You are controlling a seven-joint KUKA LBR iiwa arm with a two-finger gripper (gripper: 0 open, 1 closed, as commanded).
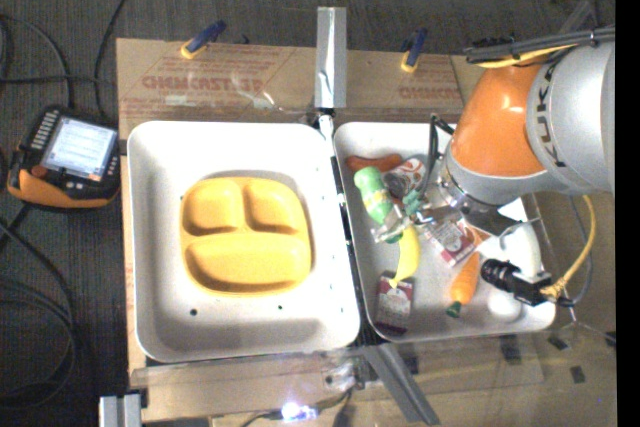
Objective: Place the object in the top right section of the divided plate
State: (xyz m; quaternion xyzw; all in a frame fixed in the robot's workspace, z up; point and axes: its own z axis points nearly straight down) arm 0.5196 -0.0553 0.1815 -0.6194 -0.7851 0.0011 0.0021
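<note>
A yellow divided plate (pixel 245 235) lies in the left white bin (pixel 150 315); its top right section (pixel 278 208) holds nothing. The right bin (pixel 500 327) carries a jumble of objects: a green bottle (pixel 371 192), a yellow banana (pixel 407 255), an orange carrot (pixel 464 282), a dark packet (pixel 394 301) and a red and white packet (pixel 455 238). My gripper (pixel 419 206) hangs low over this pile, between the green bottle and the red and white packet, just above the banana's upper end. The orange and grey wrist hides what lies beneath it.
A silver can (pixel 405 177) and a red-orange item (pixel 379 161) lie at the right bin's far end. A white object (pixel 522 245) sits at its right side beside the black cable fitting (pixel 505 277). The ridge between the bins (pixel 342 215) separates gripper and plate.
</note>
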